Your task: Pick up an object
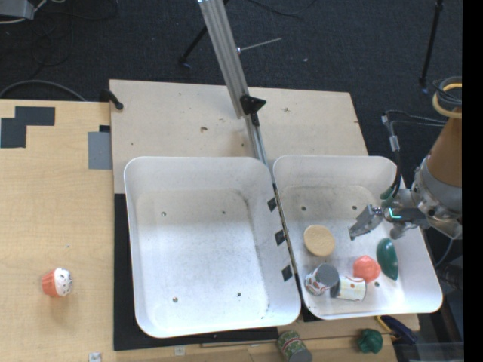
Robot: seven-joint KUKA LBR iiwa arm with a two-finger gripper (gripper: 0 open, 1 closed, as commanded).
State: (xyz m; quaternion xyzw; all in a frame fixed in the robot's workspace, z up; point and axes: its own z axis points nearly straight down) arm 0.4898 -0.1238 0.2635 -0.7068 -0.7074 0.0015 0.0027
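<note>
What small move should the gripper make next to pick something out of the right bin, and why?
Probably lower the gripper towards the round tan disc. It hangs above the right white bin with nothing between its fingers, and the disc lies nearby, apart from the other objects.

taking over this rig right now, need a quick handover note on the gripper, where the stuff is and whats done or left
Gripper: over the right bin, near its right wall, above the objects. Nothing is visible between its fingers; whether they are open or shut is unclear.

Objects, all in the front part of the right bin: tan round disc, orange-red ball, dark green oval piece, grey-and-white piece and a small white cylinder lying beside it.

The left bin is alongside.

Done: arm is positioned over the cluster. Left: the whole pick, meaning descend, close on one object and lift.
</note>
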